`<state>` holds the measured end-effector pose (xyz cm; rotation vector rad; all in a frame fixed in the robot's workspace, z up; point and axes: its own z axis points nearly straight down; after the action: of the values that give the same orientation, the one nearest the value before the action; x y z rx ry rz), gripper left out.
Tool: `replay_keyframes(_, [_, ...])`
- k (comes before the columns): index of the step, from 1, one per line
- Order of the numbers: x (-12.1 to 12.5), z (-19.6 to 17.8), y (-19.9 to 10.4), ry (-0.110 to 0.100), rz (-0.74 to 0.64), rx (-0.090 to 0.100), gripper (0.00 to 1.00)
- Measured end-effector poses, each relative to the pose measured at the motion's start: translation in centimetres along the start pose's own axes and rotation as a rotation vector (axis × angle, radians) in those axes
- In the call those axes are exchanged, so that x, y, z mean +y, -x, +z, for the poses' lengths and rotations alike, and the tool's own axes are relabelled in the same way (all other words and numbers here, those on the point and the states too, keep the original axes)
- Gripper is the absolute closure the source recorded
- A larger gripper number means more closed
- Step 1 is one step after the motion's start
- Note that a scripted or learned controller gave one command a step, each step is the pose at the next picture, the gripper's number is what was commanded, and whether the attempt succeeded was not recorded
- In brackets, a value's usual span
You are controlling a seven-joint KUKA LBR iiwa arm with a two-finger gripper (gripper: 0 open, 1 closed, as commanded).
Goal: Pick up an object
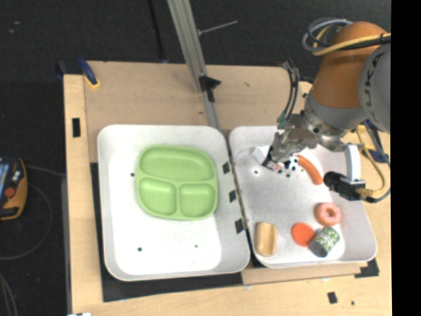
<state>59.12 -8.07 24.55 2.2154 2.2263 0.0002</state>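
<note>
My gripper hangs low over the upper middle of the right bin. It is right above a small white item with dark and red specks, which it partly hides. An orange carrot-shaped piece lies just to the right of it. Nearer the front of the bin lie a pink donut, an orange-red round piece, a green and grey can and a tan loaf-shaped piece.
The left bin holds a green divided plate. A metal post slants up from the bench behind the bins. A black and white fitting with cables sits on the arm over the right bin's right side.
</note>
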Motion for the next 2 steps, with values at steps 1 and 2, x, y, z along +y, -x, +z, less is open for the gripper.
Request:
replay_keyframes(1, [-1.9,-0.3,-5.6,0.000,-0.002,0.001,1.00])
replay_keyframes(2, [-2.5,0.9,-10.4,0.000,-0.001,0.001,1.00])
